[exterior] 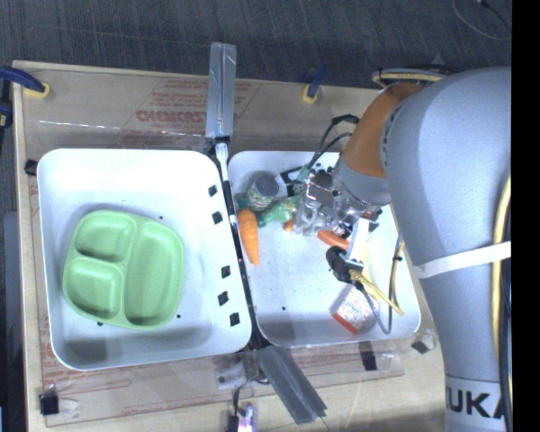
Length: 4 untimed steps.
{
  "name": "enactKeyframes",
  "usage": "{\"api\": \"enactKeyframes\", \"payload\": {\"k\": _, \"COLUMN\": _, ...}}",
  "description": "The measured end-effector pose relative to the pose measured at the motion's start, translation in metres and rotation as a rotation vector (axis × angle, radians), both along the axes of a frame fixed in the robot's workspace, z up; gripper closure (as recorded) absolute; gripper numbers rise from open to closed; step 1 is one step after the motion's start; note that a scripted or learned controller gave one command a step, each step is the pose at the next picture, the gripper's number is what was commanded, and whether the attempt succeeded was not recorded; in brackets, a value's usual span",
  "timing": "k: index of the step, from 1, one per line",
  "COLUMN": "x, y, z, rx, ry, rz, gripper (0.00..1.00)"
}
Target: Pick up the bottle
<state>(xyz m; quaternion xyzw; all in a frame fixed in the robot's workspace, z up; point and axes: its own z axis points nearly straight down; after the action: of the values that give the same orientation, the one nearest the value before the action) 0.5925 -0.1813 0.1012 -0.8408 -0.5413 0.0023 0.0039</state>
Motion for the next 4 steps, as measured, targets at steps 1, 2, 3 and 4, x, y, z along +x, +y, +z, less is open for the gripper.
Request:
{"api": "enactKeyframes", "payload": {"k": 1, "x": -0.001, "y": 0.000, "z": -0.001, "rx": 0.001, "ry": 0.002, "rz": 0.001, "gripper": 0.00}}
{"api": "enactKeyframes", "payload": {"k": 2, "x": 0.026, "y": 0.051, "z": 0.006, "rx": -0.014, "ry": 0.017, "rz": 0.055, "gripper": 0.00}}
{"api": "enactKeyframes", "payload": {"k": 3, "x": 0.044, "y": 0.038, "z": -0.016, "rx": 0.018, "ry": 0.092, "rz": -0.119, "gripper": 0.00}}
{"api": "enactKeyframes", "payload": {"k": 4, "x": 0.053, "y": 0.041, "z": -0.004, "rx": 0.012, "ry": 0.051, "rz": -0.114, "gripper": 1.00}}
